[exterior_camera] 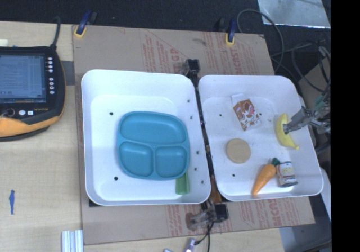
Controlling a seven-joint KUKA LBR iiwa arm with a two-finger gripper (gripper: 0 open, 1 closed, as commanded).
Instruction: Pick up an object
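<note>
Reaching in over the right bin (222, 90), the end effector (288, 129) sat against the banana (286, 132); whether it had closed, I could not tell. Nothing looked lifted yet. Banana rested on that bin's floor, at the tip, carrot (263, 178) nearer me.

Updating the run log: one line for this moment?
gripper at banana, right bin | grasp unconfirmed | carrot untouched

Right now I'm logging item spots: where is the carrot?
The carrot lies near the front edge of the right bin, just left of the small can and below the round tan disc.
</note>
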